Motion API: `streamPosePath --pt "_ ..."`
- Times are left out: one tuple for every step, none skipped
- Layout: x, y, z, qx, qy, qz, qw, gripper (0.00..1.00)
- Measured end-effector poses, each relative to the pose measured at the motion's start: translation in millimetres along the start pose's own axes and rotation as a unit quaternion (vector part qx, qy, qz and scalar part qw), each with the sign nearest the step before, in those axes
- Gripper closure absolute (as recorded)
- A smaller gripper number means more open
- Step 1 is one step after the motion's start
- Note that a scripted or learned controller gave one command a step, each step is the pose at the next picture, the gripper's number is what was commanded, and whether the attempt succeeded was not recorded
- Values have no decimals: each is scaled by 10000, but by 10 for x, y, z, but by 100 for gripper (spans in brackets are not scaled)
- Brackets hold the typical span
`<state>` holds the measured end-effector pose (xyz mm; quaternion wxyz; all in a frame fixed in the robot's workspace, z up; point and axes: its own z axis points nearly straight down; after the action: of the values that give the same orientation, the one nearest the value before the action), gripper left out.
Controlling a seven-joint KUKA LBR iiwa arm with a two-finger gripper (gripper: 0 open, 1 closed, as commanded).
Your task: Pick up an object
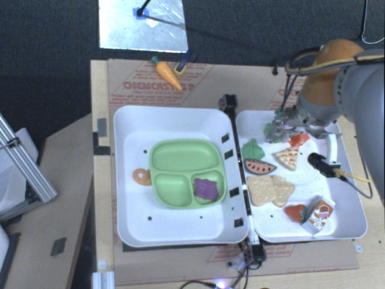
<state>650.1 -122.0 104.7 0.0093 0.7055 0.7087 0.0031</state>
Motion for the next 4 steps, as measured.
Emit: streamPosePath --pt "58 23 -632 50 40 -5 10000 100" --pt "52 53 -1183 45 37 -8 10000 100" --pt "540 -75 -1268 75 52 -23 10000 100" --pt "1086 -247 -1320 83 55 -27 9999 100"
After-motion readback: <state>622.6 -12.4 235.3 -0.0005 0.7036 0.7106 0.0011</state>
